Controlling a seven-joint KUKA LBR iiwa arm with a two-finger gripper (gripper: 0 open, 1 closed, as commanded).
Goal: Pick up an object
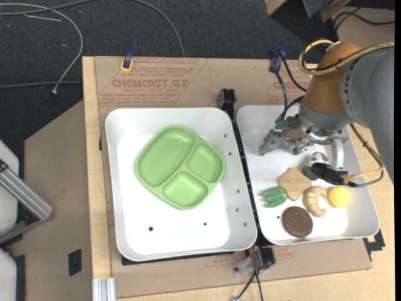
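In the right bin (263,121), several toy foods lie near the front. They are a tan cracker (294,182), a small green piece (274,196), a brown round cookie (296,221), a pale croissant (315,200) and a yellow ball (339,196). My gripper (283,146) hangs low over the bare back part of this bin, just behind the cracker. It is open, its fingers spread, with nothing between them.
The left bin (125,231) holds a green divided plate (180,166) in its middle. A black divider (241,168) runs between the two bins. The bench is cardboard-topped, with cables on the dark floor behind it.
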